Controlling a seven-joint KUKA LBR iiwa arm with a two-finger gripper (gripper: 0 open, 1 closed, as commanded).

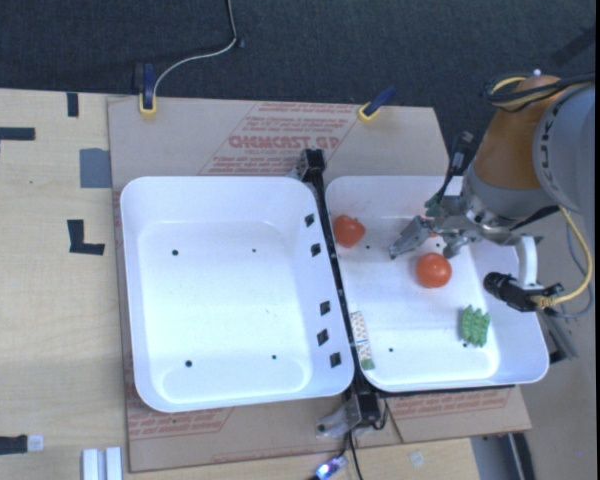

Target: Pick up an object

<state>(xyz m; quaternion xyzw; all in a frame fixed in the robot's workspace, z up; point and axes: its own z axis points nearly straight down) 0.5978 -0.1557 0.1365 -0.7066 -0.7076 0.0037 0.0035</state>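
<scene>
My gripper [425,251] hangs over the right bin [510,368], near its upper middle, with the fingers spread open and nothing between them. A red ball [433,270] lies just below the fingertips, apart from them. A smaller orange-red ball [348,231] rests near the bin's left wall. A green knobbly object [473,325] lies toward the bin's lower right.
The left bin [220,298] stands beside the right one, with a black divider strip [325,268] between them. Both sit on a cardboard sheet [270,138]. The arm's grey and orange body [525,158] looms over the right bin's right edge.
</scene>
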